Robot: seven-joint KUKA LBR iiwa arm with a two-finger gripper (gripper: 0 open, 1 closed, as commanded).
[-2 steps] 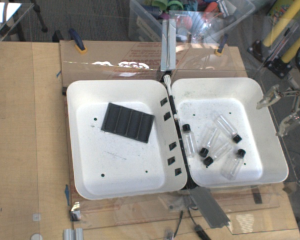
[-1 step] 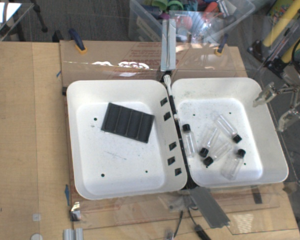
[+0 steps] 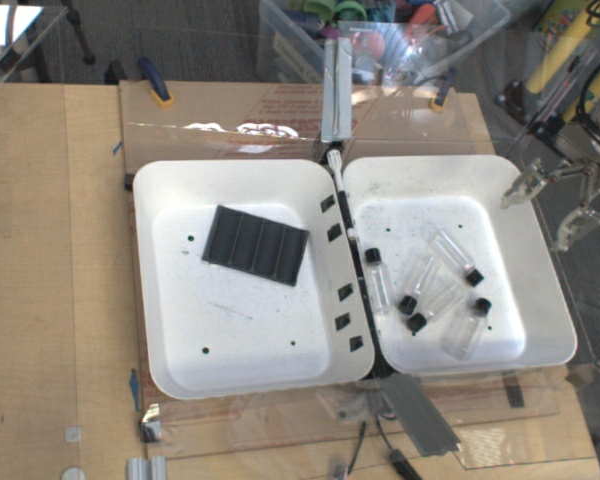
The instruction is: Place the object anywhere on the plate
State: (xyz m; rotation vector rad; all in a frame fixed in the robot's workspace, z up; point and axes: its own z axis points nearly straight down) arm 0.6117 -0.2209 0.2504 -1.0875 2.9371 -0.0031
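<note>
Several clear black-capped vials [image 3: 430,288] lie in the right bin [image 3: 540,268], well apart from the dark ribbed plate [image 3: 256,245] in the left bin [image 3: 160,298].

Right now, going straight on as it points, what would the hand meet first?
The hand would probably meet the right shallow white bin's rim first, ahead of the clear black-capped vials; depth is unclear.

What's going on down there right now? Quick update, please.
Dark ridged plate flat in left bin, nothing on it. Clear vials with black caps scattered loose in right bin. Nothing blocking the plate.
</note>
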